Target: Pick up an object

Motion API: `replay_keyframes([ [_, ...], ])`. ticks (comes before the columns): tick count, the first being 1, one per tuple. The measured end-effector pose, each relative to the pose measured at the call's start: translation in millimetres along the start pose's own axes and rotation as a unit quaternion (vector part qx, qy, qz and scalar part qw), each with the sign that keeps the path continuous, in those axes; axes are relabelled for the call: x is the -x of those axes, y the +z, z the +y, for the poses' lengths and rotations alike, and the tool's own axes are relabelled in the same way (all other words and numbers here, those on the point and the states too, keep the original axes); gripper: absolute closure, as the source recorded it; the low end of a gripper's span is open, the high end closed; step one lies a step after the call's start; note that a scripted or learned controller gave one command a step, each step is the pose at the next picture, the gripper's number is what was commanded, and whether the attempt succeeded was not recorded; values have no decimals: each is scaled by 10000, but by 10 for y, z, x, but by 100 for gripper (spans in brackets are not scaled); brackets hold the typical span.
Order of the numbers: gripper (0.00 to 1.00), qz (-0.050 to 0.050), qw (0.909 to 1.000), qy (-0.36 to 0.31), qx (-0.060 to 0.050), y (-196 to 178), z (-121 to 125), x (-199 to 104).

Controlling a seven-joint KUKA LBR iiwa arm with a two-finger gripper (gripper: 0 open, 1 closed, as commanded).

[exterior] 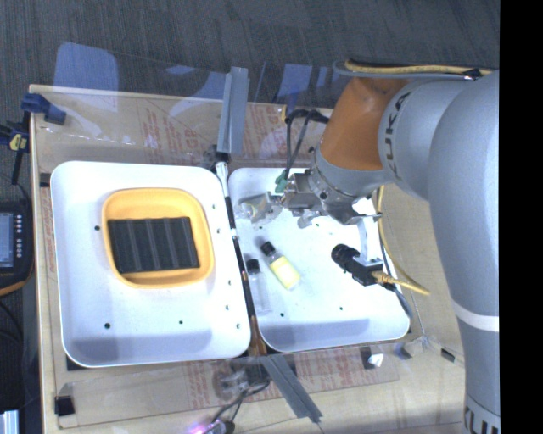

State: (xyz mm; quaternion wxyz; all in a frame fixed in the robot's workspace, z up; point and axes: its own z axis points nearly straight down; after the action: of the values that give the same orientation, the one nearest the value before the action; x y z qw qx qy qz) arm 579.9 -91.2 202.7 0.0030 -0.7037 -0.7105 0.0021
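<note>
floor (127, 25): dark grey carpet | bench (119, 140): pale wooden top

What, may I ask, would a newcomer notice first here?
The grey arm with its orange band looms at right, gripper over the right bin. A yellow tray with a dark ribbed insert sits in the left bin; a small yellow bottle lies in the right one.

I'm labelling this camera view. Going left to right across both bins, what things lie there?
Yellow plastic tray with black ribbed insert → small black piece → pale yellow bottle with black cap.
</note>
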Motion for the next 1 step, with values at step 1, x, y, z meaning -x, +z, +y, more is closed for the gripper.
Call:
replay_keyframes([
  [1, 0, 1, 9983, 587, 1, 1131, -432, 273],
])
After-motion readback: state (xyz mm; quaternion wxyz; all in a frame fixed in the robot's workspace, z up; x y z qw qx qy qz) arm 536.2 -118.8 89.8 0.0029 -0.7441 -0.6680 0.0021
